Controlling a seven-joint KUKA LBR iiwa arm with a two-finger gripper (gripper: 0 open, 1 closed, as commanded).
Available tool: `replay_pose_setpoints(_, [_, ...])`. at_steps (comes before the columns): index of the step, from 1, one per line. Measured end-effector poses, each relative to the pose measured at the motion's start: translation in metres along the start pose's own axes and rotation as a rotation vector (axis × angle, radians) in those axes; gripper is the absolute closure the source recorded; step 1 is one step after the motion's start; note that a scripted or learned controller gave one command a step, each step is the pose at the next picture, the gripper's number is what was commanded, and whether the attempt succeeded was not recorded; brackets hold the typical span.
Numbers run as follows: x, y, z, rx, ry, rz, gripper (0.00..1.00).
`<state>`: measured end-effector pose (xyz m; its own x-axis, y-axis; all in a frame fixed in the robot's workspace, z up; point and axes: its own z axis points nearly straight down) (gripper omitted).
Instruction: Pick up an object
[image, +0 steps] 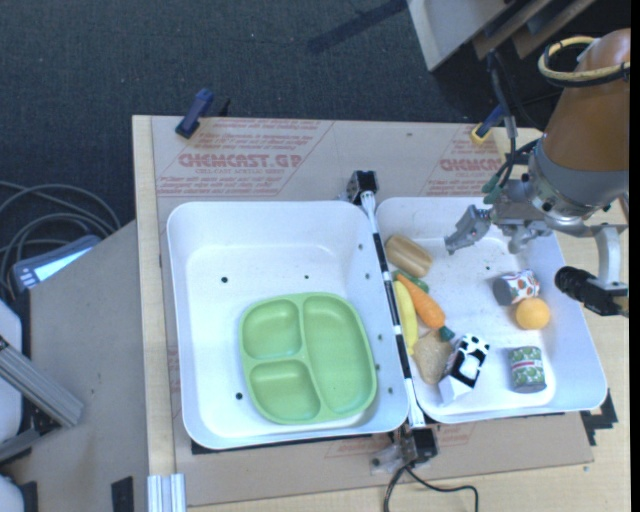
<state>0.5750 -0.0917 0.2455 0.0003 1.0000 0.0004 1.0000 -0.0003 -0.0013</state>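
Now the tool (497, 226) hangs over the right bin (590, 385), fingers spread, nothing between them. It's the approach step: no object chosen yet. Below sit a bun (408, 255), carrot (426, 304), orange (532, 314) and can (526, 368). Next move, I'd say: drop straight onto one, probably the nearby carton (516, 288), then close.
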Motion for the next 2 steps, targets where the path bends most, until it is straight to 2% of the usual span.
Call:
replay_pose_setpoints(1, [0.042,-0.004,0.061,0.001,0.0,-0.001,0.0])
replay_pose_setpoints(2, [0.049,-0.025,0.061,0.001,0.001,0.0,0.0])
